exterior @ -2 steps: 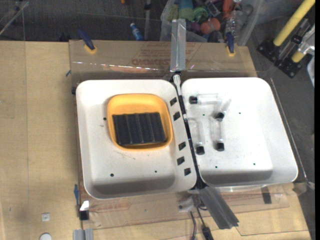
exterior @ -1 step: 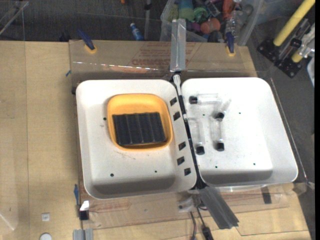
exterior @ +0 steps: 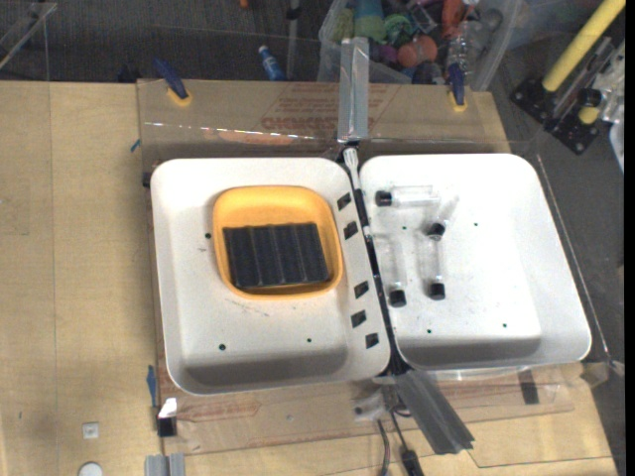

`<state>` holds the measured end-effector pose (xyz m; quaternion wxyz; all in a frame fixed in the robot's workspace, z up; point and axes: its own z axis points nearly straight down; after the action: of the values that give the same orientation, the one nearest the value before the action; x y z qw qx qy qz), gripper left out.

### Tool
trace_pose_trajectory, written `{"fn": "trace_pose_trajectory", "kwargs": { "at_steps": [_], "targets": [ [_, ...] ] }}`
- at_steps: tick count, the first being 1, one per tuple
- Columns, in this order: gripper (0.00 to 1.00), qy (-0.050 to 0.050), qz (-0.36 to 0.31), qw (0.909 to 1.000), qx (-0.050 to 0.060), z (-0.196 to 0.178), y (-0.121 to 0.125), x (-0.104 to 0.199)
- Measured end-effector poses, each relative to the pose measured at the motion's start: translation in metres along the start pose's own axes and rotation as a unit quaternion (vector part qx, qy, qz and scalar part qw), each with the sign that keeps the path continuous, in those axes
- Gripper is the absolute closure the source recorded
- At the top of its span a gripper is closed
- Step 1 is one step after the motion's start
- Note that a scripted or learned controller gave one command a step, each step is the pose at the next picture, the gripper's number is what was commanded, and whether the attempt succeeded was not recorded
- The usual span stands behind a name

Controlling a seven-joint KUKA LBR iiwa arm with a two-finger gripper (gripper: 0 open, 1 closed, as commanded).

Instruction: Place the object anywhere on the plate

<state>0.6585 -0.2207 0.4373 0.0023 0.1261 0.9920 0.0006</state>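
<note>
I see the dark ribbed block point(exterior: 276, 254) lying flat on the orange plate point(exterior: 273, 202) in the left bin point(exterior: 189, 305); clear black-capped tubes point(exterior: 434, 261) lie scattered in the right bin point(exterior: 506, 256) on the table point(exterior: 69, 266); the claw's state I cannot tell.

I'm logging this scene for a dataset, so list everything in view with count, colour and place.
shallow white plastic bins: two, white, side by side on the bench.
square orange plate: one, orange, in the left bin.
ribbed black rectangular block: one, black, lying on the plate.
clear plastic tubes with black caps: about three, transparent, in the right bin.
clear tub of mixed toys: one, many colours, behind the bins.
blue clamps: two, blue, on the back edge.
</note>
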Motion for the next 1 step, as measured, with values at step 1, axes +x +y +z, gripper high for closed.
{"fn": "trace_pose_trajectory", "kwargs": {
  "at_steps": [1],
  "targets": [
    [1.00, -0.001, -0.183, 0.9831, 0.000, 0.0002, -0.0001, -0.0010]
  ]
}}
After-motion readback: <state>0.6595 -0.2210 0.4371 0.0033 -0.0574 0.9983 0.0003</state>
